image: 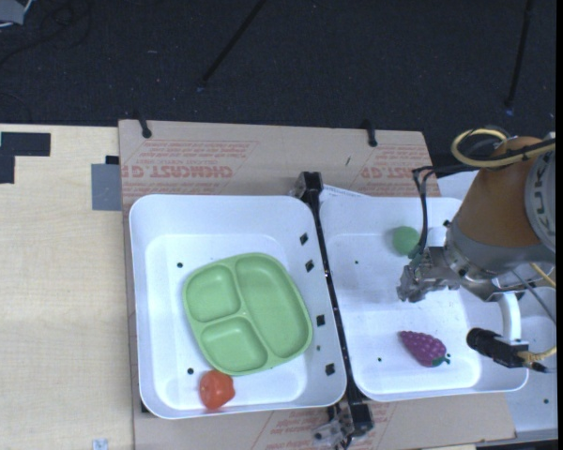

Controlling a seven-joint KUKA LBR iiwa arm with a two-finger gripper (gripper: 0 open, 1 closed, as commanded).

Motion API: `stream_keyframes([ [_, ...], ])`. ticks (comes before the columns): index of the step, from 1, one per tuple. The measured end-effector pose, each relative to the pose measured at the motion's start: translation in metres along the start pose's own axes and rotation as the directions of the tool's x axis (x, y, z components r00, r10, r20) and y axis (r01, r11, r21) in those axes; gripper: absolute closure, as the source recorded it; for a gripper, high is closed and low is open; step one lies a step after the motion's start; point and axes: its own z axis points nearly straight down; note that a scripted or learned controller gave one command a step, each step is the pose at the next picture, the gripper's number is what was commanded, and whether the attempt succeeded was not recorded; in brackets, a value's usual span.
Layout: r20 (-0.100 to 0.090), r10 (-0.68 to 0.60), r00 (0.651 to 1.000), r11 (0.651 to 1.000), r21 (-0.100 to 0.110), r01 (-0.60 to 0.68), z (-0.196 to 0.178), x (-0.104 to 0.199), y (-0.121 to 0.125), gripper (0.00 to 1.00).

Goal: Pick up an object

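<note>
- Purple grape bunch (pixel 422 347) lying on the floor of the right bin (pixel 375 382), toward its near edge, with a small green stem end pointing right.
- Likely a plastic toy: light, stiff, bumpy on the surface, so apt to roll or skid under a glancing touch. Best taken across the narrow middle of the bunch, straight from above, away from the tapered tip.
- Second candidate: green ball-like object (pixel 404 240) near the far wall of the same bin, partly hidden behind the arm. Round and smooth by the look of it, probably slippery and harder to pinch than the grapes.
- Tool (pixel 418 282) hanging low over the middle of the right bin, between the green object and the grapes, touching neither as far as can be told. Nothing seen between its fingers; whether open wide or closed cannot be told from this angle.
- Grey arm with orange band (pixel 493 200) reaching in from the right, above the bin's right side.
- Further out, in the left bin (pixel 169 216): a green divided plate (pixel 249 313) lying flat, and a red-orange object (pixel 217 389) just beside the plate's near corner.
- Both bins resting on a cardboard sheet (pixel 263 162) on the table (pixel 47 298).
</note>
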Motion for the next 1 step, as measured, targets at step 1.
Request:
stream_keyframes([
  [1, 0.002, -0.006, 1.000, 1.000, -0.008, 0.006, -0.0627, -0.0011, -0.0026, 1.00],
])
